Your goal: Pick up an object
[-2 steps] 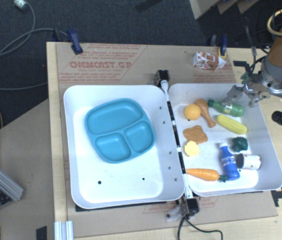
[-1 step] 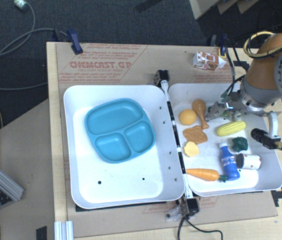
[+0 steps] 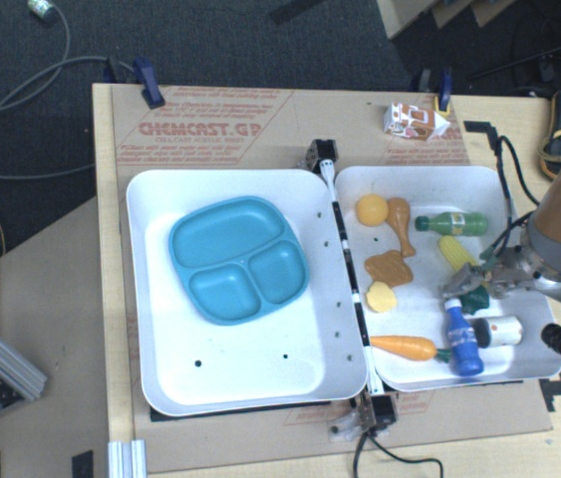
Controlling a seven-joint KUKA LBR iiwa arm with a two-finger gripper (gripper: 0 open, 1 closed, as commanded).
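My pincer sits low inside the right bin, near that bin's right wall, reaching in from the right; I cannot tell how it is set, as the metal parts blur together there. Just beside its tip, toward the bin's near edge, lies a blue bottle with a white label band, and a small green piece shows right at the tip, too small for me to identify. A white container with a red mark lies touching or just beside the blue bottle's right side. A yellow piece lies just beyond the pincer, and a green bottle with a yellow label beyond that. Farther left in the same bin I list: a toy carrot, a small yellow fruit, a brown flat toy, a brown drumstick-like toy, and an orange-yellow ball. The left bin holds a blue divided plate.
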